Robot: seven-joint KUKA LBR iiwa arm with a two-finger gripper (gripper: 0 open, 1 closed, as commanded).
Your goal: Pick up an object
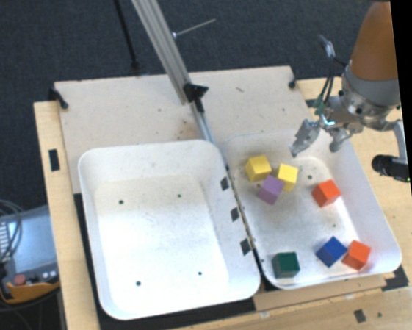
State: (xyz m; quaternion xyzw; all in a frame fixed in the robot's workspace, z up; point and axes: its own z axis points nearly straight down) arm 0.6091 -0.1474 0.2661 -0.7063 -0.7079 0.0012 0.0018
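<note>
Green block [285, 264] sits at lower frame; the gripper [320, 137] hangs spread and unloaded, upper right, and may miss the crowded yellow blocks [259, 167].

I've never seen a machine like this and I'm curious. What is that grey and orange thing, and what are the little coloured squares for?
That is a robot arm, reaching in from the right. One camera looks down from above the wooden bench. At the arm's end is a metal claw, hanging above the right-hand white bin's far edge with nothing between its fingers. Inside that bin lie small blocks: two yellow cubes, a purple cube, two orange cubes, a blue cube and a dark green cube. The robot's job is to pick one up.
</note>
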